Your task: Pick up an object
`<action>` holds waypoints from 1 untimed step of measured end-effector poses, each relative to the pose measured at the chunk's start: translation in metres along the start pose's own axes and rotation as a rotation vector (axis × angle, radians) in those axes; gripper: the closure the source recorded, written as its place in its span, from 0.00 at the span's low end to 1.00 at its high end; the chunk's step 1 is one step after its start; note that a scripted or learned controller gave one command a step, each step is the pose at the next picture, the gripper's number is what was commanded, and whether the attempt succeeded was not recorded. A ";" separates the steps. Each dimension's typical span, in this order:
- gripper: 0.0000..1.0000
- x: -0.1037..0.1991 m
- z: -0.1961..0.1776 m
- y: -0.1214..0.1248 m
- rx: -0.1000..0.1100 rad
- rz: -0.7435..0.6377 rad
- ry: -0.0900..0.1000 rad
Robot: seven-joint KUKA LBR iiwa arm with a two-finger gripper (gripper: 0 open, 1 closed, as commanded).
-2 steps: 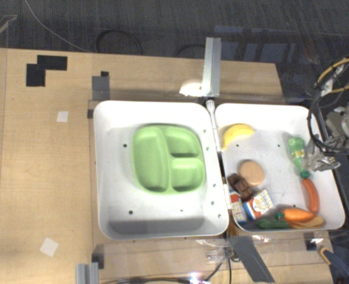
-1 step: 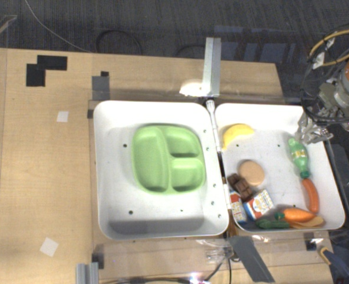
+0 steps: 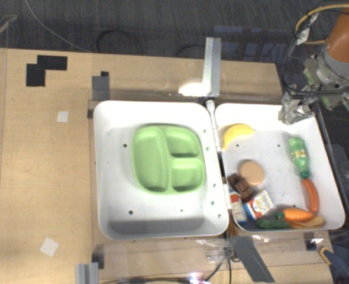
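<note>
Above the right bin's (image 3: 328, 176) far right corner, the gripper (image 3: 294, 110) hangs clear of the toys, grasping nothing; the green bottle (image 3: 298, 155) lies just nearer, a yellow banana (image 3: 237, 134) further left

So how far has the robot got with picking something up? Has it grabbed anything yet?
Nothing looks picked up yet. The claw is at the far right corner of the right bin, with no item seen in it. The toy food lies in that bin: a banana, a green bottle, a sausage and a carrot. Choosing, gripping and lifting one is all left.
</note>
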State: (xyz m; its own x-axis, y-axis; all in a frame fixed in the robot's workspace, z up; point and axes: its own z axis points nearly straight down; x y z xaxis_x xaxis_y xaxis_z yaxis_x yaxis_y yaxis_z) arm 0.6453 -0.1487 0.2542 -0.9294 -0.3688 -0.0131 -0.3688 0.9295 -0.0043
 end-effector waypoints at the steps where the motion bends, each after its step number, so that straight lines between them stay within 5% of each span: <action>1: 1.00 -0.002 0.019 -0.063 0.001 -0.186 0.002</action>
State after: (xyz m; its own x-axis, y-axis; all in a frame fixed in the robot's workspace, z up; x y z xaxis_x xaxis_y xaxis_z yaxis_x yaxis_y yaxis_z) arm 0.6707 -0.2060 0.2358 -0.8453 -0.5341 -0.0097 -0.5341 0.8454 -0.0070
